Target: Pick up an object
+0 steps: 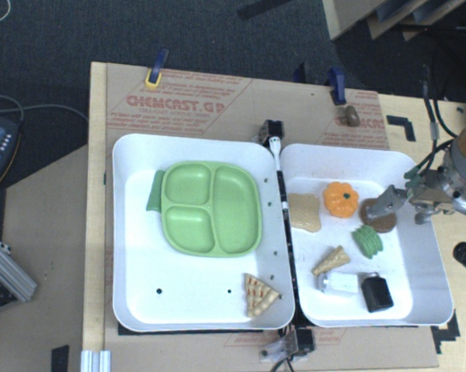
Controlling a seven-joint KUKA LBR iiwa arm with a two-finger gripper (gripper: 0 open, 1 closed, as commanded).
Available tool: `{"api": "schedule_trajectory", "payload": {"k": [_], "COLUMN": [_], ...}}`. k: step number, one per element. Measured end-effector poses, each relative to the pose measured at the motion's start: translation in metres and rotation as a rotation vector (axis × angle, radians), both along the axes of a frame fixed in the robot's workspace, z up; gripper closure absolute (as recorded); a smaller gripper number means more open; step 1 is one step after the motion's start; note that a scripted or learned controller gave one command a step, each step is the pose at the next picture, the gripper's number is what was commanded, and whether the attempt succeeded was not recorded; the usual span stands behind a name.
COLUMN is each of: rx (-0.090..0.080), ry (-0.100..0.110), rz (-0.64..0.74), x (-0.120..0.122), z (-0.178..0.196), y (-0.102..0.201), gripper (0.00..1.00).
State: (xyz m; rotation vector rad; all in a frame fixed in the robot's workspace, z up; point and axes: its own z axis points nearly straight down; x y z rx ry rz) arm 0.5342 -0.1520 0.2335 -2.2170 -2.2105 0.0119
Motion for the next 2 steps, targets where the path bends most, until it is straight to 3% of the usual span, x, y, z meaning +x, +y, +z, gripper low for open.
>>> {"api": "schedule_trajectory", "payload": {"k": [1,2], "rx": [-0.002,0.0], "ry": [-0.014,-0.006], "rz": [0.003,0.002], "x": [0.003,0.0], "z": [0.007,-0.051], "y": [0.0,-0.008], "gripper": [0.0,0.0]}}
